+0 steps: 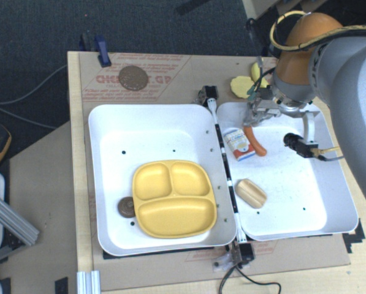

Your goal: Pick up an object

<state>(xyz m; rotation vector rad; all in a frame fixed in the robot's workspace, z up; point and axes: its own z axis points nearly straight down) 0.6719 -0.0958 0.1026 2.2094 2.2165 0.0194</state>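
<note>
The pincer (254, 118) hung low over the orange carrot (255, 141) in the right bin (305, 192); its grip state could not be told, and nothing looked lifted yet.

Faded red print on the cardboard sheet

The cardboard sheet (170, 72) on the desk carries large red letters behind the left bin, partly hidden by a brown disc (133, 77); only "GR" can be made out. The small carton's (238, 143) label is too blurred to read.
</note>
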